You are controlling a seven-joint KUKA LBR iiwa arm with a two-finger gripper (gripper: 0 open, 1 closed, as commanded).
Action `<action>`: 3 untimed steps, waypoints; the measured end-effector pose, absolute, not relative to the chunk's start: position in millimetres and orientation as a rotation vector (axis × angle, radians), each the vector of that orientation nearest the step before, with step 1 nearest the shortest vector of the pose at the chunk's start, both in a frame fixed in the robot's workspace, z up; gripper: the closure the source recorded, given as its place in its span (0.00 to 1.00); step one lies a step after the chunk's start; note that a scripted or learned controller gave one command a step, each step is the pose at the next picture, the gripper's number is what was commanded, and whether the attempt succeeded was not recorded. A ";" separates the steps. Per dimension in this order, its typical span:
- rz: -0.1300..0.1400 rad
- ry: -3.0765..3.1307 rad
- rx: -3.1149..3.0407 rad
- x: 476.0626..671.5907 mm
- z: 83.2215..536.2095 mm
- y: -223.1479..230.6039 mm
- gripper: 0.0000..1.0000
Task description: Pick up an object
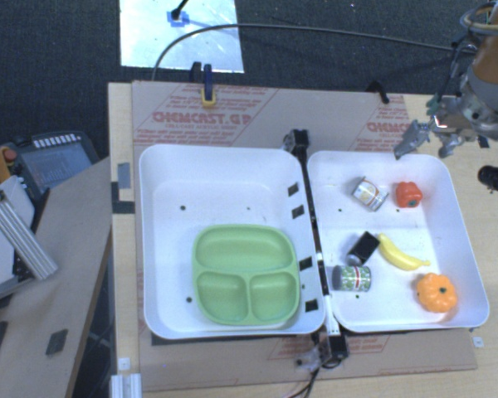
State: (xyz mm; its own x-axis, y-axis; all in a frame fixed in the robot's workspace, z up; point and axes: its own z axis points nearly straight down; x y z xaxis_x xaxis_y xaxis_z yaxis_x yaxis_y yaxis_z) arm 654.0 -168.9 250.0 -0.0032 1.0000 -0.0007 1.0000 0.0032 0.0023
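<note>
Hand (427,137) is seen poised above the right bin's (461,214) far edge, fingers spread wide, nothing held. Banana (402,255) lies mid-bin, near the black block (363,246). A descent centred across the banana, clear of the block, is advised.

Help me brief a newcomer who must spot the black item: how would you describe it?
Look in the right bin, near the middle of its floor. The black block lies tilted between the banana on its right and the can just below it. It is the one dark, flat-sided thing among the bright fruit and shiny cans.
</note>
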 end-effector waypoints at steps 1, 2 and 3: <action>-0.003 2.224 2.222 650.7 189.5 -174.5 0.00; -0.003 2.224 2.222 656.9 135.0 -181.6 0.00; 0.007 2.219 2.213 659.6 118.2 -181.9 0.00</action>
State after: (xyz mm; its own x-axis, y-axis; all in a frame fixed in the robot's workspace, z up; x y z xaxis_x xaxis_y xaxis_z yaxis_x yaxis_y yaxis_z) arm 659.6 -181.9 118.2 -0.0026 1.0000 -0.0025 1.0000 0.0026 0.0088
